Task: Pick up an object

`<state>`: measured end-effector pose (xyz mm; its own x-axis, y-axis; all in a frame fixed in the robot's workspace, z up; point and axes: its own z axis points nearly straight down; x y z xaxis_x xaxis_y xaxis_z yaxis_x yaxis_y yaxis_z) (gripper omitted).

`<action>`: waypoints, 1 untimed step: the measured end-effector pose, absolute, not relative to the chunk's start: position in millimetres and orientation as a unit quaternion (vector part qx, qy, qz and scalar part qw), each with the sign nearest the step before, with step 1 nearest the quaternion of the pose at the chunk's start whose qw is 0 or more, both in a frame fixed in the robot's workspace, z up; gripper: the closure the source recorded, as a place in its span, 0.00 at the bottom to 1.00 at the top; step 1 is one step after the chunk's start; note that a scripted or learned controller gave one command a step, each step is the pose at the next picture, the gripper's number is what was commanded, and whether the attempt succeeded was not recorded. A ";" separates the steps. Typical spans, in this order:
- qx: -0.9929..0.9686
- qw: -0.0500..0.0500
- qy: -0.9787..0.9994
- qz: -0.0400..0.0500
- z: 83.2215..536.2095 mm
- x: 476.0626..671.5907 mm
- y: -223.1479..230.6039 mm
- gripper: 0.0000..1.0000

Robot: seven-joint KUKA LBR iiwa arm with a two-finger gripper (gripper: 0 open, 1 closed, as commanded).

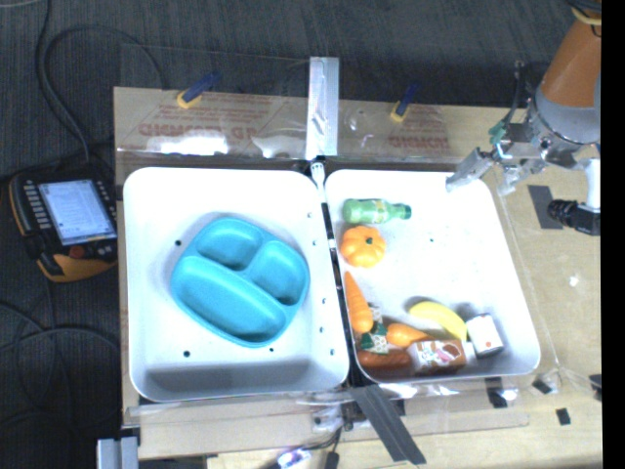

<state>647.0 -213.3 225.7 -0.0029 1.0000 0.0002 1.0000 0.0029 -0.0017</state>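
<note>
Dark carpet surrounds the counter (pixel 547 291). Over the right bin's (pixel 508 262) far corner, the pincer (pixel 467 172) hangs; open or closed, I cannot tell. Banana (pixel 437 317) lies near the bin's front.

The arm (pixel 576 66) is cut off by the right edge. The pincer (pixel 467 172) is too small to read; the brown bottle (pixel 410 358) lies partly under other items.

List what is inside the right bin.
The right bin holds a green bottle, an orange pumpkin, a carrot, a banana, a small white box and a brown bottle. Anything beneath that front pile is covered.
</note>
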 end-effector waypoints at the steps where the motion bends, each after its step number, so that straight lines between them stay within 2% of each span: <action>1: -0.693 0.001 -0.721 0.001 164.5 659.4 -152.6 0.00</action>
<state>659.4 -152.6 164.5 -0.0403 0.9992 -0.0012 0.9992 0.0403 -0.0029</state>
